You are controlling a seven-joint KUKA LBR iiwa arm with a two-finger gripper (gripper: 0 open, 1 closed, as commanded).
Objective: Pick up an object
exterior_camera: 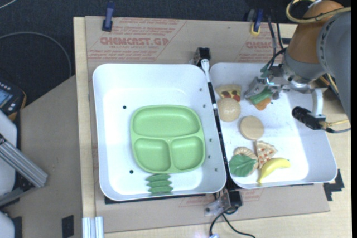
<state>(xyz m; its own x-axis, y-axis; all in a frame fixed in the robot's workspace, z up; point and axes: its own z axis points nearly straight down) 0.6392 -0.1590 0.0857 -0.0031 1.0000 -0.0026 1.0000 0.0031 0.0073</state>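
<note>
Leftmost on the bench point(83, 120) sits the left bin point(106, 136), a shallow white tub. Inside it lies a pale green divided tray point(166, 138) with one long compartment at the far side and two smaller ones nearer the camera; all three hold nothing. Just in front of the tray, near the bin's front wall, rests a small dark green ribbed piece point(159, 183), lying flat with its long axis running left to right.

Next, the right bin point(312, 167) touches the left one along a shared edge. It holds a scatter of toy food. Near its far left corner is a small sandwich-like item point(229, 91) with red and yellow, and just in front of that a round beige bun point(228, 109). Toward the middle is a tan disc point(252, 127). Along the front sit a green leafy piece point(242, 165), a pizza slice point(265, 150) beside it, and a yellow banana point(273, 166) whose long axis runs from lower left to upper right, tip pointing right.

Farther right, the gripper point(262, 91) reaches into the far part of the right bin. Its fingers sit narrow around an orange and green object point(260, 99), apparently carrot-like, which shows between them; it seems tilted, green end toward the left and front, though its exact axis is hard to read. Whether it touches the bin floor cannot be told.
</note>
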